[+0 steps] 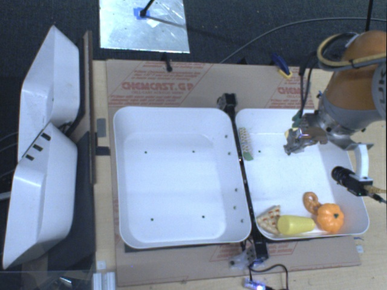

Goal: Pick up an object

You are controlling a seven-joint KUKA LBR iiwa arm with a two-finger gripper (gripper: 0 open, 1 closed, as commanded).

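Observation:
The right bin (266,125) holds several small items along its near edge: an orange pumpkin-like ball (330,217), a brown pretzel (311,201), a yellow pepper-like piece (295,224) and a pizza slice (269,218). A pale green corn-like strip (245,144) lies by the bin's left wall. My gripper (295,142) hangs over the upper right part of this bin, well away from those items. Nothing shows between its tips.
The left bin (175,174) sits beside the right one on a cardboard sheet. A black clamp (228,100) stands at the far end of the divider. White plastic covers (45,150) lie at the far left. A metal plate (144,16) rests beyond the bench.

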